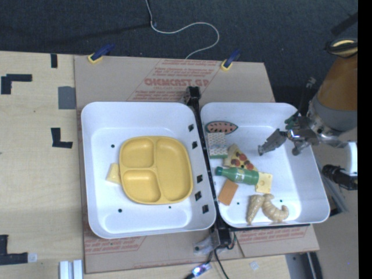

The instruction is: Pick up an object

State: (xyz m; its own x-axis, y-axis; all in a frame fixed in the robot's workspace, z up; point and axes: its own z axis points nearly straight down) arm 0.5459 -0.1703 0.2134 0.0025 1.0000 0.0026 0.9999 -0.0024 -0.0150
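Jaws (280, 142) hang over the right bin (308, 173), near its right wall, and whether they are spread or pressed together I cannot tell; nothing shows between them. Just left of them lies bare white floor. The cluster of toy food sits farther left and nearer the camera, so the coming move likely runs leftward and toward the near edge. Closest candidate is probably the green bottle (237, 175), lying on its side with its long axis running left to right, cap end toward the divider. Touching it on the far side is a pizza slice (238, 157); a cheese wedge (264, 182) rests at its right end. Two croissant-like pieces (266, 208) lie near the bin's near wall. The left bin (99, 156) carries a yellow divided plate (156, 169).
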